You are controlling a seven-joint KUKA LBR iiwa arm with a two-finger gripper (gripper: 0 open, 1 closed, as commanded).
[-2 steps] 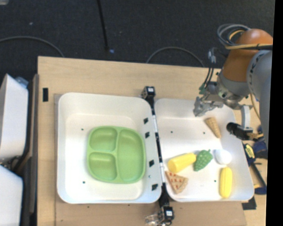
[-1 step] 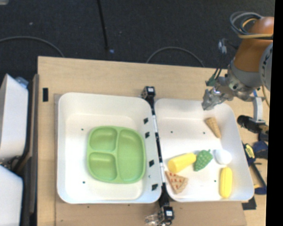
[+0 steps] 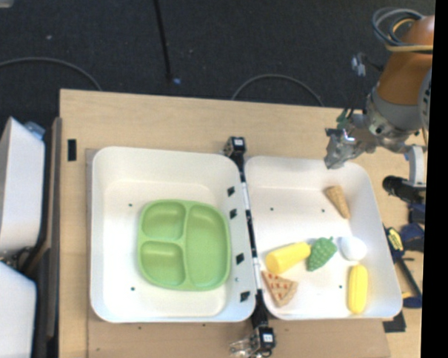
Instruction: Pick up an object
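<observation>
At upper right of the frame the pincer (image 3: 335, 159) hovers over the right bin's (image 3: 283, 173) far rim, seemingly holding nothing (finger spread unclear). Below it lie a cone (image 3: 339, 201), then grapes (image 3: 321, 254), corn (image 3: 288, 256), waffle (image 3: 280, 288) and banana (image 3: 358, 288).

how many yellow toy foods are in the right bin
2. A yellow block lies near the bin's left side, next to the green bunch. A yellow banana-shaped piece lies at the near right corner. Nothing seems hidden.
</observation>
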